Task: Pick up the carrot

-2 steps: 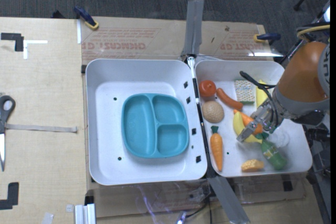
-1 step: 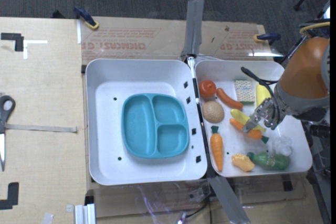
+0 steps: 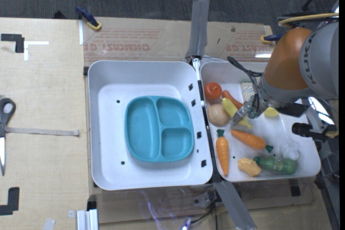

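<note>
Two orange carrots lie in the right bin [image 3: 304, 172]. One carrot [image 3: 249, 139] lies slanted near the bin's middle, its green tip pointing right. The other carrot [image 3: 222, 157] lies lengthwise along the left wall, green top toward the back. My gripper [image 3: 248, 112] hangs low over the bin, just behind the slanted carrot and beside a yellow vegetable [image 3: 230, 108]. Nothing can be seen held in it. The arm's orange band [image 3: 288, 64] rises behind it and hides part of the bin's back right.
Around the gripper lie a red tomato [image 3: 213, 90], a beige potato [image 3: 218, 115], a red pepper [image 3: 232, 99], a small yellow piece [image 3: 271, 112], a yellow-orange piece [image 3: 249, 166] and a green cucumber [image 3: 276, 164]. A teal divided plate [image 3: 160, 128] sits in the left bin [image 3: 102, 116].
</note>
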`<control>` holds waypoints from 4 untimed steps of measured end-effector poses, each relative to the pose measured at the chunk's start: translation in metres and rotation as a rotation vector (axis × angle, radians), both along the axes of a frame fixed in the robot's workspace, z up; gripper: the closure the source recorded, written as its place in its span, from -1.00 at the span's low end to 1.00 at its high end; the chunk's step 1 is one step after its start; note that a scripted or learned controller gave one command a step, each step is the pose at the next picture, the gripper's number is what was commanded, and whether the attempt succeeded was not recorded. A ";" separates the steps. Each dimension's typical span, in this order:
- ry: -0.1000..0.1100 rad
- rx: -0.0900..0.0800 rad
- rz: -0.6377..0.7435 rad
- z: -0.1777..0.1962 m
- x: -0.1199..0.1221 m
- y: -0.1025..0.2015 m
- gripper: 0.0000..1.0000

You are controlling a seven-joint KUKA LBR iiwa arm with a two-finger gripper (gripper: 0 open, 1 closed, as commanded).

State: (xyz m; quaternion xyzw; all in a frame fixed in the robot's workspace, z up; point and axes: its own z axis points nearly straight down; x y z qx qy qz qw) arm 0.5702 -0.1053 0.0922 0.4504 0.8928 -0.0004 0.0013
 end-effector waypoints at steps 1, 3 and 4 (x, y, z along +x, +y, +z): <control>0.001 0.000 0.000 0.000 0.000 0.000 -1.00; -0.004 -0.001 0.083 0.001 -0.087 0.006 -1.00; -0.008 -0.002 0.084 0.010 -0.085 0.006 1.00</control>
